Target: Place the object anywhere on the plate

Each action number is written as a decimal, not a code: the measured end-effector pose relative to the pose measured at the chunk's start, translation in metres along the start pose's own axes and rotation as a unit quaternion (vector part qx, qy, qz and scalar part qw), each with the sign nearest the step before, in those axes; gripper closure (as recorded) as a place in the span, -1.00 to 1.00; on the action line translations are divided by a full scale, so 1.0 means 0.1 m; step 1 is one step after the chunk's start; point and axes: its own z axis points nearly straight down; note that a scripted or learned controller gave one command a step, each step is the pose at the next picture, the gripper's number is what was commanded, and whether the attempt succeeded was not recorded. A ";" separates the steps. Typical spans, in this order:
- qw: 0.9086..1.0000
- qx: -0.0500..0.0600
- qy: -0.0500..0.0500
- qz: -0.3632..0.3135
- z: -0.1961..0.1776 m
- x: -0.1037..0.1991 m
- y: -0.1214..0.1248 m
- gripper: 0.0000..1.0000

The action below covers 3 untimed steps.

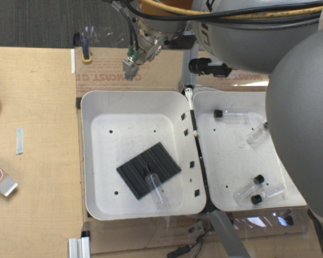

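The clear plastic tube (155,187) already lay on the black ribbed plate (148,170); the gripper (131,67) hovered clear beyond the bin, its state indiscernible; placing looked complete, leaving only retreat.

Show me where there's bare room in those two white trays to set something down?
In the left tray, the back half behind the dark ribbed plate is bare; a clear tube lies across the plate's front corner. In the right tray, the middle is free, between the tube at the back and the tubes crowded at the front right.
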 end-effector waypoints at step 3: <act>0.954 -0.002 0.001 -0.300 1.03 0.27 -0.07 1.00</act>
